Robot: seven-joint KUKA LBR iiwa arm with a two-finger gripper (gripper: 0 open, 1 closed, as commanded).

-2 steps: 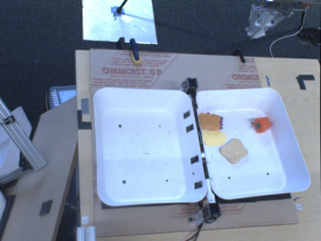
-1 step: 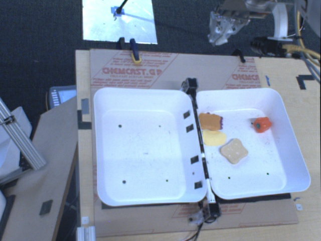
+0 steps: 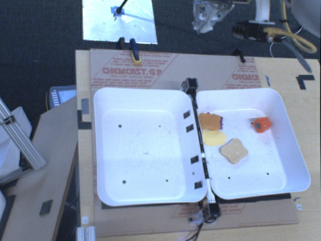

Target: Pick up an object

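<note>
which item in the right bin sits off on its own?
The small orange-red piece, by the right bin's right wall. The orange slab, yellow disc and tan toast slice cluster near the divider.

Bins (image 3: pixel 145 97) glossy white, probably plastic.

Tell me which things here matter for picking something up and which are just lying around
For the job: gripper, toast slice, orange piece, yellow piece, red-orange item, right bin.
Lying about: left bin, yellow clamp, metal plate.
</note>
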